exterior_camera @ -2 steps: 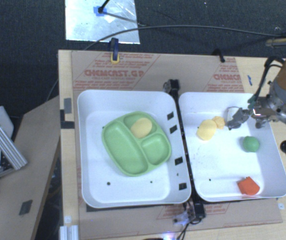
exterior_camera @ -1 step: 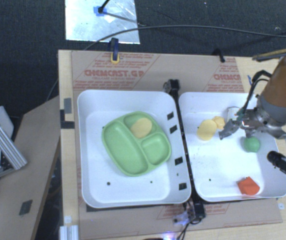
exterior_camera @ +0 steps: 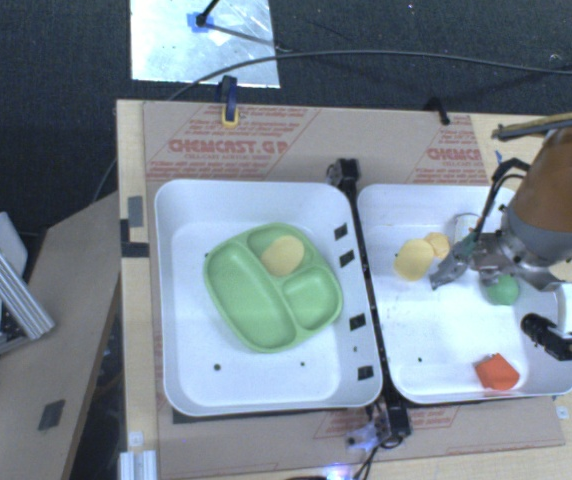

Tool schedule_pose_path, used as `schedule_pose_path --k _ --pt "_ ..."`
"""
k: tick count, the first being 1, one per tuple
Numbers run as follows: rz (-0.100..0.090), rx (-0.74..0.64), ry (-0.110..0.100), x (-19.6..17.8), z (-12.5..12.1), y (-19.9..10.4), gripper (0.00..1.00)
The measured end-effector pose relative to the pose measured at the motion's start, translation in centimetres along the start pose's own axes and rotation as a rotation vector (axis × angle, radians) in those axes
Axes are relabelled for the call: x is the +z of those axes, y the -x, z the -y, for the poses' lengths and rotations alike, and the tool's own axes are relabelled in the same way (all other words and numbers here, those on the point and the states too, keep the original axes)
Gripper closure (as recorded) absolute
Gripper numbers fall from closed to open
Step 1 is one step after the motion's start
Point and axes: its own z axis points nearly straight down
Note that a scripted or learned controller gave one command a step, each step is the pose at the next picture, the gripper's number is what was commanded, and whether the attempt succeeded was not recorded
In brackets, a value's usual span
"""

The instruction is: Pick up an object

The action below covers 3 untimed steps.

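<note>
**A:** Where is the gripper, taking the right bin (exterior_camera: 406, 373) as the landmark?

**B:** The gripper (exterior_camera: 466, 264) hangs over the middle of the right bin, a little toward its far wall. The grey arm (exterior_camera: 556, 203) with its orange band comes in over that bin's right rim.

**A:** Is it wide, narrow, or holding something?

**B:** I cannot tell. The grey metal parts at its tip blur together at this size, and nothing is plainly seen between them.

**A:** What lies in the right bin?

**B:** A yellow object (exterior_camera: 415, 258) sits in the bin's left half, toward the far wall, just left of the gripper's tip. A second, smaller yellow piece (exterior_camera: 437, 242) touches it on the far-right side. A green ball (exterior_camera: 502, 290) lies right of the bin's middle, just beside the gripper and partly under the wrist. An orange object (exterior_camera: 497, 372) rests near the bin's near-right corner, well apart from the others.

**A:** And next to the right bin?

**B:** The left bin (exterior_camera: 191, 368) sits against its left wall, with black clips along the seam between them. It holds a green divided plate (exterior_camera: 251, 303), tilted on the diagonal. A yellow item (exterior_camera: 284, 255) lies in the plate's compartment nearest the right bin's far-left corner.

**A:** Anything under them?

**B:** Both bins rest on a brown board (exterior_camera: 266, 138) printed with red lettering.
</note>
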Motion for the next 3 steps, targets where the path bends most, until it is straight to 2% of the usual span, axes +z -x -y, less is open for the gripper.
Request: schedule_pose_path --k 1,2,3 --pt "-0.001 0.0 0.0 4.6 0.0 0.0 0.0" --pt "0.002 0.001 0.005 3.3 -0.2 0.0 1.0" --pt "0.002 -0.004 0.01 -3.1 -0.6 -0.2 1.0"
